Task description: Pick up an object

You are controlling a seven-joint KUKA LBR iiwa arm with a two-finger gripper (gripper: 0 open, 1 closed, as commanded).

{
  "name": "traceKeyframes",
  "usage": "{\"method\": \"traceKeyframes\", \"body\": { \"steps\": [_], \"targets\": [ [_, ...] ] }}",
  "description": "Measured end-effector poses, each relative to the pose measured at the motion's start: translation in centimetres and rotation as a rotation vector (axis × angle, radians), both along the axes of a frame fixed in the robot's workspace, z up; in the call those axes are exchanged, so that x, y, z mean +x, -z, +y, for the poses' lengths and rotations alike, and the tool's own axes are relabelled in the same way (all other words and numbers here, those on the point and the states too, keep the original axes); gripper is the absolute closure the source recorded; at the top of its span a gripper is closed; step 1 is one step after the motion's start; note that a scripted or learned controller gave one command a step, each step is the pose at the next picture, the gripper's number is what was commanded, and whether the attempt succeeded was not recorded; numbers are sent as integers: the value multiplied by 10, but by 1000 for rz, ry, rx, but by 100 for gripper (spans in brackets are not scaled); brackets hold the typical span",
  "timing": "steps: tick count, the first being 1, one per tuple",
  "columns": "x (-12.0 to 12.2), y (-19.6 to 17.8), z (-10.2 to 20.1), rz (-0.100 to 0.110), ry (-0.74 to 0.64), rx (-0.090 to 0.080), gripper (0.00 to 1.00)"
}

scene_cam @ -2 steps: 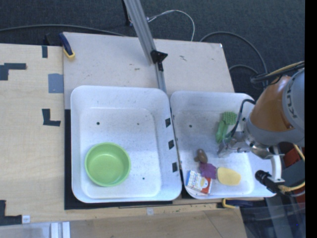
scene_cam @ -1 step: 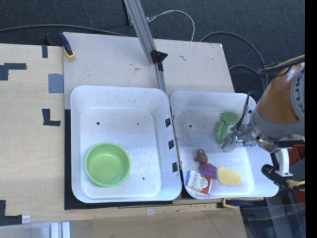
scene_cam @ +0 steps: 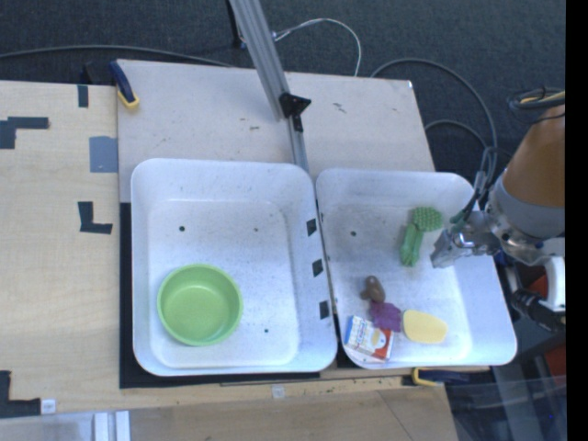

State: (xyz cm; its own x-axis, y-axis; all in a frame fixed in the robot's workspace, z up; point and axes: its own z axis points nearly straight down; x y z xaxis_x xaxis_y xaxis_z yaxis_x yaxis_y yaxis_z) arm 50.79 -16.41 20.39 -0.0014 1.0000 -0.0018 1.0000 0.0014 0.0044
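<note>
The right bin (scene_cam: 478, 338) holds a green brush (scene_cam: 416, 232), a small brown figure (scene_cam: 372, 289), a purple piece (scene_cam: 387, 316), a yellow oval object (scene_cam: 425, 326) and a red and white packet (scene_cam: 368, 338) at the front. My gripper (scene_cam: 452, 246) hangs over the bin's right side, just right of the green brush and above the yellow object. Nothing shows between its fingers. A green bowl (scene_cam: 199, 303) sits in the front left of the left bin (scene_cam: 147, 191).
A grey metal pole (scene_cam: 266, 58) slants down from the top to the join between the bins. A blue and yellow clamp (scene_cam: 124, 84) lies at the bench's back left. Cables run over the dark floor behind the bench.
</note>
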Motion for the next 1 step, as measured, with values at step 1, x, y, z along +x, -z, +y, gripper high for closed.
{"method": "traceKeyframes", "body": {
  "steps": [1],
  "targets": [
    [1,-53,0,0,0,0,100]
  ]
}}
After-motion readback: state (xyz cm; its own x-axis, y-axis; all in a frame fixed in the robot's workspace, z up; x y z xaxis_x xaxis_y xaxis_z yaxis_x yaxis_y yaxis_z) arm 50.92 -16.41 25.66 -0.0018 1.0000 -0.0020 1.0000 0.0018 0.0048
